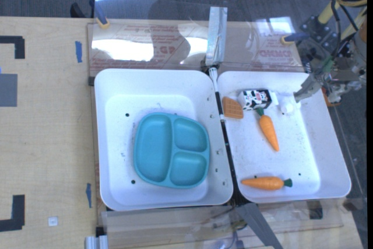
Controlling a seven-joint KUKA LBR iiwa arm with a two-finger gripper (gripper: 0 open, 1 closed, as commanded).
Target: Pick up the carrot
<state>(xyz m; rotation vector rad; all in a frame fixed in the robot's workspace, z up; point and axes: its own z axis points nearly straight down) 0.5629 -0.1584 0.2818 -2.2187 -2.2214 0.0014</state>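
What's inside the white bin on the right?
In the right bin: two carrots, a waffle, a black-and-white toy, a small white thing. Whatever's beneath them stays hidden.

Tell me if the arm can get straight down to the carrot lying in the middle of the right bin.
Probably yes. That carrot lies flat on the bin floor with open space around it; the cow toy and cracker sit just beyond its top end. The end effector hovers near the bin's upper right.
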